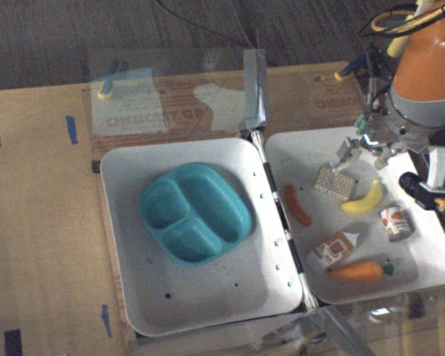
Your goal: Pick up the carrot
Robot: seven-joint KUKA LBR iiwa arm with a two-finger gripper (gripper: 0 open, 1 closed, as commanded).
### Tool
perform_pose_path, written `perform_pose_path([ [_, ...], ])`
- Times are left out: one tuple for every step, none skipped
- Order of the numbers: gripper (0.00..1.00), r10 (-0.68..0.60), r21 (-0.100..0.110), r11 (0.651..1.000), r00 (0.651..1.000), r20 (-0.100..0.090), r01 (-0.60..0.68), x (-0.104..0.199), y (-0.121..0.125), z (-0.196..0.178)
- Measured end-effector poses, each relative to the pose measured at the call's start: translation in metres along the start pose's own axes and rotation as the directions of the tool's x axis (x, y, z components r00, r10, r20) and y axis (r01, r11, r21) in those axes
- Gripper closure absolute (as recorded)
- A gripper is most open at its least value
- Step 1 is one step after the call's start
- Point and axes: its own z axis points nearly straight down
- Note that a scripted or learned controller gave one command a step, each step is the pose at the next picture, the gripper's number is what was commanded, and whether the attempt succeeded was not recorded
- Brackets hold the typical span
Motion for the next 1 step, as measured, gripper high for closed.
perform_pose_path([
  [0.0,-0.247,0.001,0.969,0.969,-0.001,0.247,-0.0377,-0.0797,0.0322],
])
